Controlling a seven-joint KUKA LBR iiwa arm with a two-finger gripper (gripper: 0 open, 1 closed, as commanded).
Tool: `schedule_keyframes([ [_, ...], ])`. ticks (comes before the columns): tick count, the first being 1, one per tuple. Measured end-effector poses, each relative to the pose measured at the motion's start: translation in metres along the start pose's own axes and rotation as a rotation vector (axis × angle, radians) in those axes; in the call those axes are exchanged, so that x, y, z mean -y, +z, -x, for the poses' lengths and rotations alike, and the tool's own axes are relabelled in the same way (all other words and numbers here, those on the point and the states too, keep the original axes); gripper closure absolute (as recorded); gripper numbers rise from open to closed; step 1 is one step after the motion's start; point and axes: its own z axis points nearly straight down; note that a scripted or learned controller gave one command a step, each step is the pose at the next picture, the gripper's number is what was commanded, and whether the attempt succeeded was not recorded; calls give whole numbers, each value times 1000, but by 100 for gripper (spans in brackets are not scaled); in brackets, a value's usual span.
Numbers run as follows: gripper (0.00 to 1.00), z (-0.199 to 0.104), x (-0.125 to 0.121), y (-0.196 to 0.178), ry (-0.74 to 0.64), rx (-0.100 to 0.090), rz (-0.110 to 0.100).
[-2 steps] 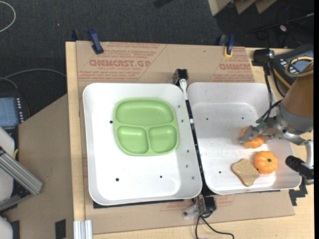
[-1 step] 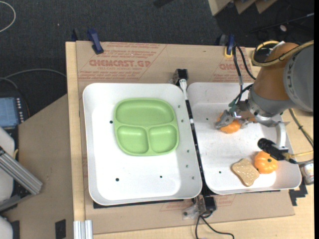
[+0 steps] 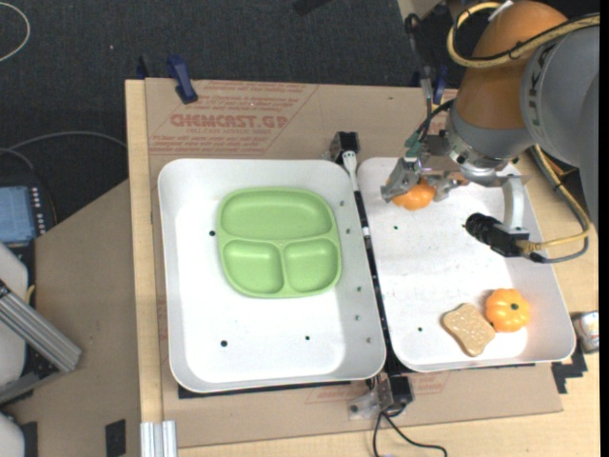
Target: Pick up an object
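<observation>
1. Gripper point(image 3: 411, 190) at far end of right bin point(image 3: 428, 346); metal fingers pinch a small rounded orange object point(image 3: 415, 198), glossy, sitting at bin floor level.
2. Right bin near corner: flat tan toast-shaped slice point(image 3: 468, 328) touching a ribbed orange pumpkin point(image 3: 507, 310) with green stem.
3. Left bin point(image 3: 186, 284): smooth pale-green plastic tray point(image 3: 279, 241), three compartments, rounded corners.
4. Both bins shallow, white, on a cardboard sheet point(image 3: 228, 112).
</observation>
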Motion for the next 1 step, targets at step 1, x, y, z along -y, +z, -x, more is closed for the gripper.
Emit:
schedule_keyframes([
  [1,100,-81,25,-6,1,-3,-16],
])
